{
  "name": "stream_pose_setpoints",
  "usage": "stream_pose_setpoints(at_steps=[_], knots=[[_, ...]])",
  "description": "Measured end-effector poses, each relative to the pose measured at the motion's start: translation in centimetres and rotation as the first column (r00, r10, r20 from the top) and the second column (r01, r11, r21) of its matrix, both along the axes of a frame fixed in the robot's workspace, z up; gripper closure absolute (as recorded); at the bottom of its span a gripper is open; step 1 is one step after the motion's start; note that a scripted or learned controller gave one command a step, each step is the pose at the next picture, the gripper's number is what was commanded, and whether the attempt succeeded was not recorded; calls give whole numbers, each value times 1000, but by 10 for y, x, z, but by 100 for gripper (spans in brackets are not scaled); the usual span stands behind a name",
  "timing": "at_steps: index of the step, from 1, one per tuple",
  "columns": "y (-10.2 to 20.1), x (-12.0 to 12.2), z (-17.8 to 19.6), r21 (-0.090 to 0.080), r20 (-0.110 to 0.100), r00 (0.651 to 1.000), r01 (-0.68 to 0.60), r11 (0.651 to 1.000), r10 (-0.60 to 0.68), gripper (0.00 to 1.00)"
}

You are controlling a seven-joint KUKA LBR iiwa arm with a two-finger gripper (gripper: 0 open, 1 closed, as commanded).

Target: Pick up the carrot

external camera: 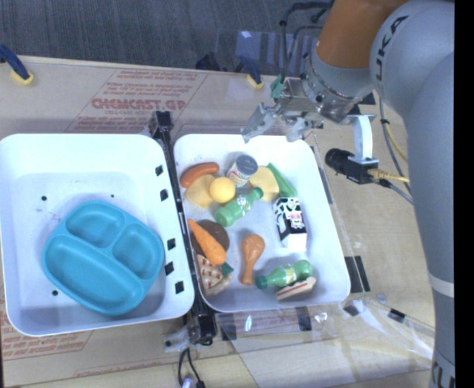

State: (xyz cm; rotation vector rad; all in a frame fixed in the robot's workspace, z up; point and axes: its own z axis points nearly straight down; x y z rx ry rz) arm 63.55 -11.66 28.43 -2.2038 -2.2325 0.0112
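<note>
Now the hand (276,122) hovers over the far rim of the right bin (326,217), fingers spread wide, holding nothing and touching nothing. The carrot (207,242) lies near that bin's left wall, across a brown disc (217,234), well apart from the hand. A blue tray (102,255) sits in the left bin (10,217).

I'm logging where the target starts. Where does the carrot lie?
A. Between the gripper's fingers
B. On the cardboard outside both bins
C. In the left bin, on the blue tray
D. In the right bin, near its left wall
D: the carrot lies in the right bin, close to its left wall, well below the gripper.
</note>
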Motion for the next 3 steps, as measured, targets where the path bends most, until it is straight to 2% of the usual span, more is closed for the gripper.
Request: stream_pose_setpoints(at_steps=[1, 2, 3], knots=[[13, -31, -194, 0, -2, 998, 64, 998, -64, 0], [13, -30, -183, -2, -7, 999, 53, 999, -53, 100], [77, -21, -91, 0, 4, 937, 348, 937, -348, 100]])
